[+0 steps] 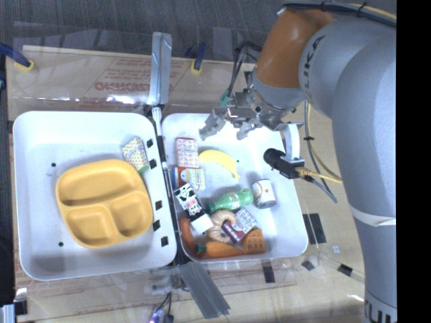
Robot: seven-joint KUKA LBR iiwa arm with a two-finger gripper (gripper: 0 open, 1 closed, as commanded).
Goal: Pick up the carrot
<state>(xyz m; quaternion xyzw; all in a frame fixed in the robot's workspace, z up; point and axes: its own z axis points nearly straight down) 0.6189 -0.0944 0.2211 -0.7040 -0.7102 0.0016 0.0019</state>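
Carrot (217, 249): orange, smooth, tapered, lying on its side at the bottom edge of the right bin (291, 215), lower centre of the frame, touching a waffle (253, 241) on its right and half tucked under other items.

My gripper (227, 122): grey metal, hanging over the top edge of the right bin, upper centre of the frame, well apart from the carrot. My fingers are spread, with nothing between them.

Right bin, other contents: a banana (221, 159), yellow, curved, matte; a green bottle (231, 200), glossy plastic, on its side; a small can (264, 193), cylindrical, labelled; a red box (186, 151), printed card; a black-and-white carton (187, 199).

Left bin (40, 134): white, shallow, rounded corners. It holds a tray (102, 201), yellow plastic, moulded into three compartments, and a packet (136, 153), patterned, at the tray's upper right corner.

Surface: bench (108, 79) covered in clear sheeting over brown board with red print, clamped at the top edge. Dark grey carpet (101, 5) lies beyond it.
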